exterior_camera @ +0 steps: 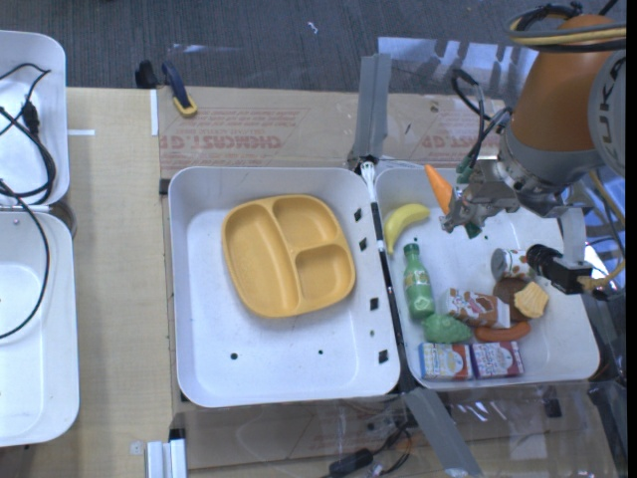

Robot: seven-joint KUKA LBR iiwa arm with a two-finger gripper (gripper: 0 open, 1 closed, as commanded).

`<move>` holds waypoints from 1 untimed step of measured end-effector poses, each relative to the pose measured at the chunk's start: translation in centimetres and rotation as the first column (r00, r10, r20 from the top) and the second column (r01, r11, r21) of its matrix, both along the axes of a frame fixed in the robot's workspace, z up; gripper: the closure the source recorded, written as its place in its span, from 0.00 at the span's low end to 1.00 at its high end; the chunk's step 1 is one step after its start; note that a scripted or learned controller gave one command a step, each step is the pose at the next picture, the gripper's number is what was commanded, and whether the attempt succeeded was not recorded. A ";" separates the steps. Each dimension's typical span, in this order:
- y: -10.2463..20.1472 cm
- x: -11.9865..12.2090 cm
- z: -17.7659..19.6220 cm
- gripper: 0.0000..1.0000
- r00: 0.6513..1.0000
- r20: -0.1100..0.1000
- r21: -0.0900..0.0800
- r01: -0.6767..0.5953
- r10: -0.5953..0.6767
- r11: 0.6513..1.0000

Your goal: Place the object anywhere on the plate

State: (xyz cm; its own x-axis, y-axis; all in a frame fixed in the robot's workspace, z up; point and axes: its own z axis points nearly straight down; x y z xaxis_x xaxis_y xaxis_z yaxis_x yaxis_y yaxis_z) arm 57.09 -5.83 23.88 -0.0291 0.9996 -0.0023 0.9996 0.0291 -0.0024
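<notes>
Grey arm [572, 88] reaching from right, wrist angled downward

Arm [572, 88] cut off at right edge, end effector [460, 217] fingers indistinct

- We see a pale wooden counter [109, 267].
- On it we find two white bins side by side: the left bin [199, 357] and the right bin [572, 352].
- A cardboard sheet [259, 127] lies behind them.
</notes>
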 end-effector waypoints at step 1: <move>-0.6 -2.6 -2.3 1.00 1.000 -0.001 0.001 -0.003 0.003 1.000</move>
State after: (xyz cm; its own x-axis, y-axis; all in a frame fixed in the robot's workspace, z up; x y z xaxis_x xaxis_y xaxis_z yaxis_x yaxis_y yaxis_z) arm 54.47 -6.47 21.63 -0.0319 0.9995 -0.0013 0.9995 0.0319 -0.0032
